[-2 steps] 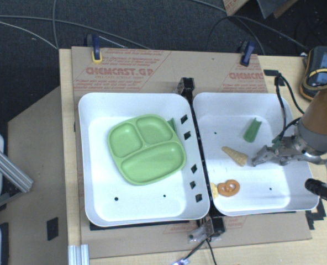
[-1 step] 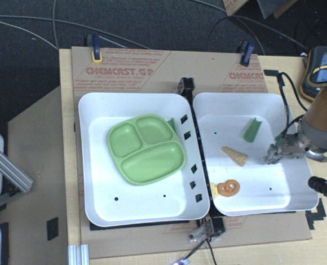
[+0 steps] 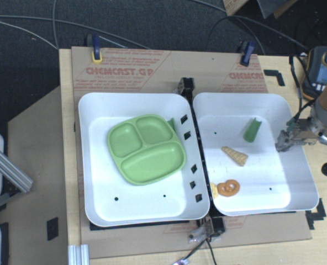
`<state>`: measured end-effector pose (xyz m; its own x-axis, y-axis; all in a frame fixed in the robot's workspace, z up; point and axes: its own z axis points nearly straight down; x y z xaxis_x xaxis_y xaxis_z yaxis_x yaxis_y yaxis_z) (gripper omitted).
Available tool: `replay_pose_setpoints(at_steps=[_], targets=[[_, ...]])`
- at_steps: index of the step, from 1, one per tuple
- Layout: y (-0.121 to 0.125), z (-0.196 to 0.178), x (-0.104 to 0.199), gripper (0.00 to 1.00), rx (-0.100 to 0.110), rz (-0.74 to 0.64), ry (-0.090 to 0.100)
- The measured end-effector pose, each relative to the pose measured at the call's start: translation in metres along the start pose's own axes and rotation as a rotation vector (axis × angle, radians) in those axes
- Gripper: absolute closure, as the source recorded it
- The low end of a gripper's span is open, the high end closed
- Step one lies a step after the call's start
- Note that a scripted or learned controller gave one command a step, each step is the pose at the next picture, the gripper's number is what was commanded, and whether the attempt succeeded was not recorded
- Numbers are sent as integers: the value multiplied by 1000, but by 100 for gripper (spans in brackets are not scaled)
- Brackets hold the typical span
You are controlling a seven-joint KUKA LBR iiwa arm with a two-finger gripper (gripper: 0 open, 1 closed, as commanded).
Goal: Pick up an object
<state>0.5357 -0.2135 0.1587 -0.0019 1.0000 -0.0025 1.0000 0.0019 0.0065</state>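
Three small objects lie in the right bin [image 3: 265, 173]. A green block [image 3: 252, 130] sits toward the back, a tan cone [image 3: 235, 155] lies in the middle, and an orange pretzel-shaped piece [image 3: 228, 188] rests near the front left. My gripper [image 3: 284, 140] hangs over the bin's right rim, to the right of the green block and apart from it. Nothing shows in its grasp.
The left bin [image 3: 97, 170] holds a green divided plate [image 3: 147, 149]. A black divider with clips [image 3: 192, 148] runs between the bins. Blue clamps [image 3: 96, 46] hold the cardboard base at the back. Cables cross the dark floor behind.
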Motion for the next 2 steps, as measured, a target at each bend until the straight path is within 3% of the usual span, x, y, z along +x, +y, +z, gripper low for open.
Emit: replay_pose_setpoints(at_steps=[2], targets=[[6, -108, 1, 100, 0, 0, 0]])
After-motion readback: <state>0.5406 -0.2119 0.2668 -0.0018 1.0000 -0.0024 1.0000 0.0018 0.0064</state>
